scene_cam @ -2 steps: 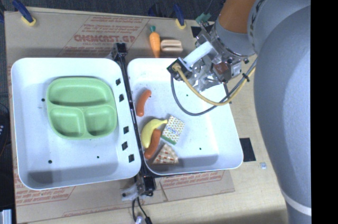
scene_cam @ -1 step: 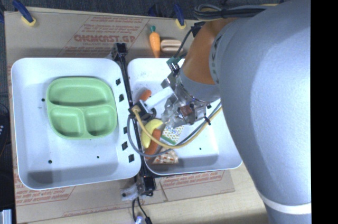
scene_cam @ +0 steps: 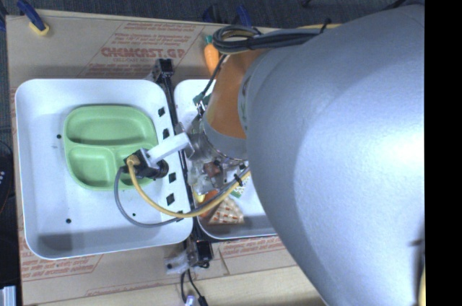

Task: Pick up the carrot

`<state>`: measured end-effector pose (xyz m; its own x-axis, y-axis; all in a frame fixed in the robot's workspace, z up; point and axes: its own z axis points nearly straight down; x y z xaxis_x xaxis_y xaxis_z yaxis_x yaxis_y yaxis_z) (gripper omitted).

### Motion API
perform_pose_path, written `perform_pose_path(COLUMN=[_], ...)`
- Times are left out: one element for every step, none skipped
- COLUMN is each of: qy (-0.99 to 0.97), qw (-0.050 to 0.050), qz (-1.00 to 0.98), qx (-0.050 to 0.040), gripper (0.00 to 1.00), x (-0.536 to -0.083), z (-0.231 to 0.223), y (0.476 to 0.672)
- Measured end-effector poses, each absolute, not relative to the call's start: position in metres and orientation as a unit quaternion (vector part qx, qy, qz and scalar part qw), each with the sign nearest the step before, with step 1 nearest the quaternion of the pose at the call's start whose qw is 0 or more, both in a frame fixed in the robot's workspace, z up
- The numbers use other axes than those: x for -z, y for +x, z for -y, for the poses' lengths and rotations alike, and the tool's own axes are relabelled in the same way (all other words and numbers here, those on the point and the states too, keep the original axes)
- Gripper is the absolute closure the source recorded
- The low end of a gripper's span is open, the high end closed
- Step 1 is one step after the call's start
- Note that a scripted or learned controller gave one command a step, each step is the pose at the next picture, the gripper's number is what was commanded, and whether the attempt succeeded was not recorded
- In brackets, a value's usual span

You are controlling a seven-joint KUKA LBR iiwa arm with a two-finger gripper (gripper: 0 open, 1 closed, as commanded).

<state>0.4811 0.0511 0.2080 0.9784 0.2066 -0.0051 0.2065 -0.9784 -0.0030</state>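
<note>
While the grey arm (scene_cam: 339, 146) reaches in from the right and covers most of the right bin (scene_cam: 186, 92), little of that bin's floor is left to see: a strip along its left wall and the near corner. The pincer (scene_cam: 209, 178) hangs low over that strip, close to the divider where the two bins meet, and its working end is buried under the wrist, so I cannot tell whether it is open or closed, or whether it has hold of anything. What I take for the carrot (scene_cam: 210, 58) is a small orange, tapered shape at the far edge of the right bin, just left of the arm's orange band (scene_cam: 227, 106) and apart from the pincer. A tan, waffle-patterned piece (scene_cam: 227, 211) lies by the near rim.

The left bin (scene_cam: 36, 175) has more room. A green divided plate (scene_cam: 105, 135) sits in its far half, and yellow and grey cables (scene_cam: 144, 214) loop off the wrist across its near-right floor. Bare table (scene_cam: 108, 45) runs beyond both bins
</note>
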Motion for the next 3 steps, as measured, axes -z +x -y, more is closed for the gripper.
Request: perform_pose_path(qy=[-0.995,-0.946,-0.944], qw=[0.001,0.002,0.004], qz=[0.104,0.325,0.329], qx=[-0.0021,-0.0015,-0.0046], gripper=[1.0,1.0,1.0], x=[-0.23,-0.28,-0.289], z=[-0.126,-0.096,-0.097], y=[0.476,0.476,0.476])
